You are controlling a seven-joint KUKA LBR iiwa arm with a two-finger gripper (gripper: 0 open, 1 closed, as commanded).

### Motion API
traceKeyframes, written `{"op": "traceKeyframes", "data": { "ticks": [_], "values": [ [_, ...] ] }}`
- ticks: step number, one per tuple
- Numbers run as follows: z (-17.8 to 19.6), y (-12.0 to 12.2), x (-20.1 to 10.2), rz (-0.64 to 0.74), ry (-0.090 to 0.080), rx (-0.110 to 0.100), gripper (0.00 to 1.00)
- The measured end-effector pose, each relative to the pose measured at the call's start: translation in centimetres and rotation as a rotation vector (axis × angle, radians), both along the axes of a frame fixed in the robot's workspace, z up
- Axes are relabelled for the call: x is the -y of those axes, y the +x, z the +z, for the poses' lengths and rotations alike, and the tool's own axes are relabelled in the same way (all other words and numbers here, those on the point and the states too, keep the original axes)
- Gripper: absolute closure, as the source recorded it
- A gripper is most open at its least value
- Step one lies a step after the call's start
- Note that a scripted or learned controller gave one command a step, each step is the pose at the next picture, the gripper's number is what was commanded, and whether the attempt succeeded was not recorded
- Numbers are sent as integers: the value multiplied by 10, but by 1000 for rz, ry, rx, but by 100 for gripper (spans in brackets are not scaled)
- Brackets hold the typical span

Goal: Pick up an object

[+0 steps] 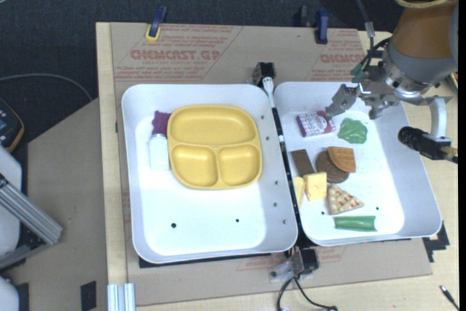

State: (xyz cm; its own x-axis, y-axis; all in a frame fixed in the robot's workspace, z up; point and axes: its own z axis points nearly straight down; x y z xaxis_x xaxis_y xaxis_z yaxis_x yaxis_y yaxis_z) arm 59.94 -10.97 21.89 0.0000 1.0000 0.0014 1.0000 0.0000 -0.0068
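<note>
Dark carpet surrounds a plywood bench (218,47) carrying two shallow white bins side by side: the left bin (145,178) holds a yellow divided tray (215,146), with a white and purple bottle (158,138) touching its left edge. Over the right bin (415,186) the gripper (360,104) hangs with its fingers spread and nothing between them (just above a green leafy piece (353,131) and a pink packet (315,124)). Nearer the front lie a brown cookie (340,160), a cheese block (316,186), a pizza slice (342,199) and a green pod (355,223).
</note>
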Motion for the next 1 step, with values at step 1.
{"op": "traceKeyframes", "data": {
  "ticks": [1],
  "values": [
    [-47, 2, 7, -1, 0, 0, 0]
  ]
}}
